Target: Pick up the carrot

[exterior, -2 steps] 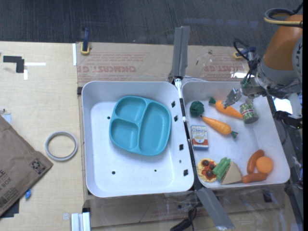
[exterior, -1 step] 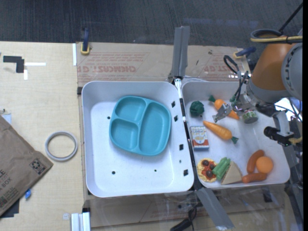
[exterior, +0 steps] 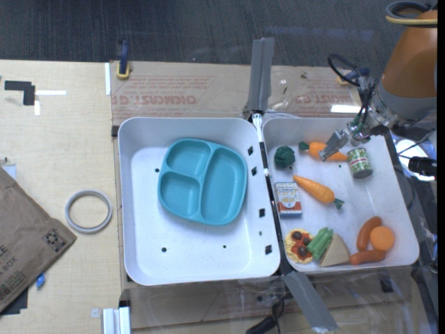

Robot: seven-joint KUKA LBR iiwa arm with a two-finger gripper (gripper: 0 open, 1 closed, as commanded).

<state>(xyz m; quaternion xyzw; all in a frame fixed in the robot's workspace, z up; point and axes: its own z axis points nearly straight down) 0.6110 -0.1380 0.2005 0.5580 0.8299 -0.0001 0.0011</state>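
Grey arm point(exterior: 407, 99) with orange band, black cables, slim metallic hand point(exterior: 336, 145).

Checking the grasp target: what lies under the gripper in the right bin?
Under the gripper lies a small carrot, green top pointing left. Its right end is covered by the fingers, so contact cannot be judged. A green-labelled can stands beside it.

Illumination is bright and even from overhead, with only faint, soft shadows beneath the blue plate point(exterior: 203, 181) and along the inner walls of the left bin point(exterior: 132, 207). The white floor of the right bin point(exterior: 389, 200) is near overexposure, and clear plastic at the worktop point(exterior: 55, 158) edge carries mild glare. Focus is moderately soft throughout, the dark floor point(exterior: 208, 12) at top showing little detail.
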